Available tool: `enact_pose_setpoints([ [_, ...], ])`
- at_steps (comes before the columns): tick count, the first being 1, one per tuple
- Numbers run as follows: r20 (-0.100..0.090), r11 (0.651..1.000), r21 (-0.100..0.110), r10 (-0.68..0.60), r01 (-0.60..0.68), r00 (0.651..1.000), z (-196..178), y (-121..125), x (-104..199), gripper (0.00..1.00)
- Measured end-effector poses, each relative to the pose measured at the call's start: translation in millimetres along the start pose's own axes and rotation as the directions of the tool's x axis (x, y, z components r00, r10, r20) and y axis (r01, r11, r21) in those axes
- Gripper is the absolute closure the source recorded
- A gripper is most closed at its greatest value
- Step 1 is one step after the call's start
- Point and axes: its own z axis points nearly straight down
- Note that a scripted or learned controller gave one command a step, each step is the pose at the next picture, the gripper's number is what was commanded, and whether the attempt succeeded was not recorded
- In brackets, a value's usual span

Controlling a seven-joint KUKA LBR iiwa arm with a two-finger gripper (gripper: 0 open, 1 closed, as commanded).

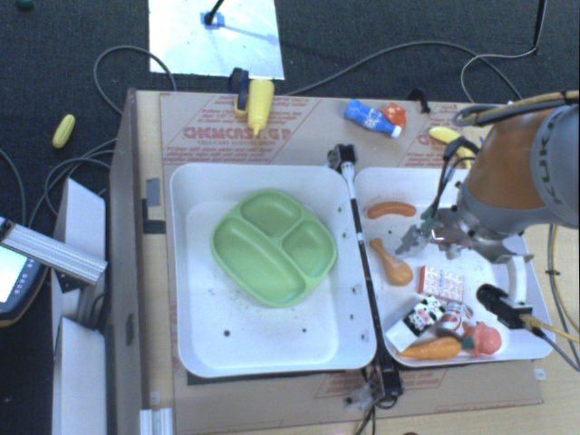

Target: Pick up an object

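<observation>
My gripper [415,237] hangs over the middle of the right bin [399,184], its dark fingers spread with nothing between them. Just below and left of it lies a tan chicken drumstick [391,263]. An orange sausage [391,210] lies above it near the bin's far side. A red-and-white patterned card [441,284] sits to the lower right. Along the bin's front edge are a black-and-white toy [422,317], a carrot [435,348] and a red strawberry-like piece [487,338].
The left bin [195,333] holds a green divided plate [274,246]. On the cardboard behind the bins lie a yellow bottle [258,103], a blue-and-orange toy [372,117] and a yellow banana-like item [446,137]. The grey arm [517,179] covers the right bin's far right side.
</observation>
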Motion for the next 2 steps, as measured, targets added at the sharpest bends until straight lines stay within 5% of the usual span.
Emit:
enact_pose_setpoints([
  [1, 0.001, 1.000, -0.006, 0.002, -0.002, 1.000, 61, -4, 3, 0.00],
  [2, 0.002, 1.000, -0.010, 0.001, -0.001, 1.000, 49, -3, 3, 1.00],
])
